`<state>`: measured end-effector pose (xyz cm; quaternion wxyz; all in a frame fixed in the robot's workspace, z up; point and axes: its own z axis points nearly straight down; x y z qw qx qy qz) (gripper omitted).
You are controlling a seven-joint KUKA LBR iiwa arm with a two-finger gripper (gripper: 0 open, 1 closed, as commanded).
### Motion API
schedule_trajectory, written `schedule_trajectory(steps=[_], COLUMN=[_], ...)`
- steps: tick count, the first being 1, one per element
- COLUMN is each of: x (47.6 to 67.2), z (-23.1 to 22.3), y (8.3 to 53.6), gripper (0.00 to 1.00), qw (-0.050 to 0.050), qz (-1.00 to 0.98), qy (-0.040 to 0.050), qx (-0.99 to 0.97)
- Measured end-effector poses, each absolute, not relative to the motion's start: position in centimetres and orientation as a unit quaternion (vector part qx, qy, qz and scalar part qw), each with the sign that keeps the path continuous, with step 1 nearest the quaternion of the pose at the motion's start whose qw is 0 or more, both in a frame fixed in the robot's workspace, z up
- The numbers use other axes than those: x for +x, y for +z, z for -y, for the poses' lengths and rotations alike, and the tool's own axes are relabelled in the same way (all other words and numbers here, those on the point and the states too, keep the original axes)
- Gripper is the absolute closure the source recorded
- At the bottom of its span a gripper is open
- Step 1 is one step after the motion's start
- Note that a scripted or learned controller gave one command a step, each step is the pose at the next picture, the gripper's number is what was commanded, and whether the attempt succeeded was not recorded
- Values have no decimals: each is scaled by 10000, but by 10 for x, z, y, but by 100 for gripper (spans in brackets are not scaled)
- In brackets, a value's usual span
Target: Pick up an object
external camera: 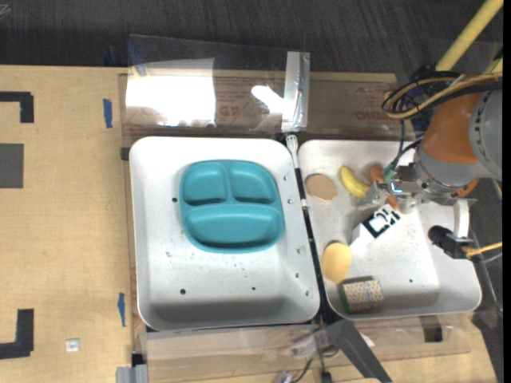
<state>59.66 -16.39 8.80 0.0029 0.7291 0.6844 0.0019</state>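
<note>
Banana in right bin, long axis slanting from upper left to lower right, lower end toward gripper. Just beside: tan disc. Gripper low over bin's middle, above black-and-white tag; opening impossible to tell.

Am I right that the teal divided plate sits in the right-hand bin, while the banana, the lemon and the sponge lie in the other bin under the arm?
Not quite. The camera view shows the teal divided plate in the left bin. The banana, the lemon and the sponge do lie in the other bin, under the arm.
</note>
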Motion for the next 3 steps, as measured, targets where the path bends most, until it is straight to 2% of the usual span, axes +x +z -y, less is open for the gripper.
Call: schedule_trajectory(steps=[1, 2, 3], x=[539, 541, 530], z=[128, 129, 74], y=[88, 99, 220], gripper=[0, 100, 100], qw=[15, 44, 29], qz=[-7122, -7118, -6817], qy=[18, 34, 40], qx=[7020, 7024, 7317])
